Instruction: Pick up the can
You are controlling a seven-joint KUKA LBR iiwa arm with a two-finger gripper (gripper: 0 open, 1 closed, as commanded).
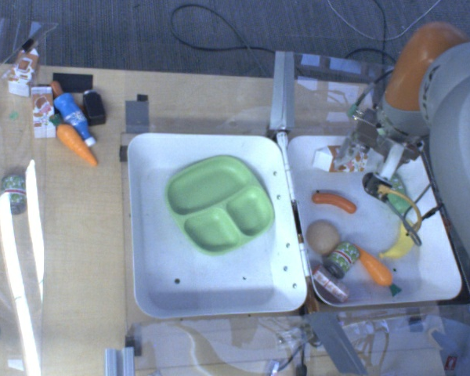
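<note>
Hovering over the right bin's (pixel 446 284) far end, the end effector (pixel 374 157) hides its fingers, so its state is unclear. Below it, past the sausage (pixel 334 201), lies the can (pixel 341 258), touching the carrot (pixel 374 269).

Robotics lab, bench (pixel 110 233) with white bins (pixel 153 288), loose cables (pixel 219 22), toy food

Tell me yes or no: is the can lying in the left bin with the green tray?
No, the can lies in the right bin, beside the carrot, while the green tray sits in the left bin.
</note>
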